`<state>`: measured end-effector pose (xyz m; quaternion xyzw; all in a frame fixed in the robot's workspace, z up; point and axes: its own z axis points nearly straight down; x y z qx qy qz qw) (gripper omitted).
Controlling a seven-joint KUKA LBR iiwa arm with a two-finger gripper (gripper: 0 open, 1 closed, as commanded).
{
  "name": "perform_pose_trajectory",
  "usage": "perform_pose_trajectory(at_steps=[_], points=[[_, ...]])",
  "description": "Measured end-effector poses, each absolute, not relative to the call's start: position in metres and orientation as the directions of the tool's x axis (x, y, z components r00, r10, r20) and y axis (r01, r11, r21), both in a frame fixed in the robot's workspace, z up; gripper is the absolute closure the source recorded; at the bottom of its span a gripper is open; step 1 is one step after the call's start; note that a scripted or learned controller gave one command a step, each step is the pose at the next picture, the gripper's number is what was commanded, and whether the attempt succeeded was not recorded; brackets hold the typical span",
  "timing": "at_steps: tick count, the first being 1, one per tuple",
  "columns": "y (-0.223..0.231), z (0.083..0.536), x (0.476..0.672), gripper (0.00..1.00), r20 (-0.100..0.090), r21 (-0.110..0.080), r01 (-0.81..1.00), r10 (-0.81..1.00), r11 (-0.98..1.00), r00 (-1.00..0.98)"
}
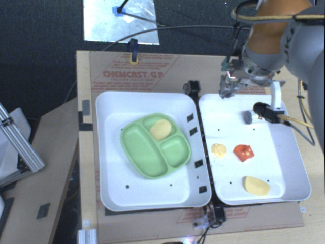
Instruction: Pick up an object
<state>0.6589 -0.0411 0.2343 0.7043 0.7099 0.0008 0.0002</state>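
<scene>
The counter is a pale brown board printed with red lettering, set on a dark carpeted floor; a shiny silver sheet lies on the floor at the far side, and a slanted metal frame stands at the left edge. Two shallow white bins sit side by side on the counter, joined by black clips along their shared edge. The left bin holds one green plastic divided tray with three compartments, and one pale yellow rounded lump rests in the tray's far compartment. The right bin holds four loose things: one small grey piece toward the far side, one small yellow crumpled lump near the left wall, one red chunky block just right of it, and one yellow oval wedge near the near wall. The single grey arm with its orange band reaches in from the right, and its gripper hangs over the far left corner of the right bin, well apart from all four things there. Whether the jaws are apart or together cannot be told from this angle, and nothing shows between them. A black cable with yellow wire trails across the far right part of the right bin.
</scene>
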Motion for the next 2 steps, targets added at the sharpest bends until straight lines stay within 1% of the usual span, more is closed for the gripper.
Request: perform_pose_trajectory(at_steps=[1, 2], points=[[0.006, 0.237, 0.656, 1.00, 0.002, 0.002, 1.000, 1.000, 0.009, -0.009], [0.063, 0.226, 0.639, 1.00, 0.002, -0.001, 1.000, 1.000, 0.010, -0.010]])
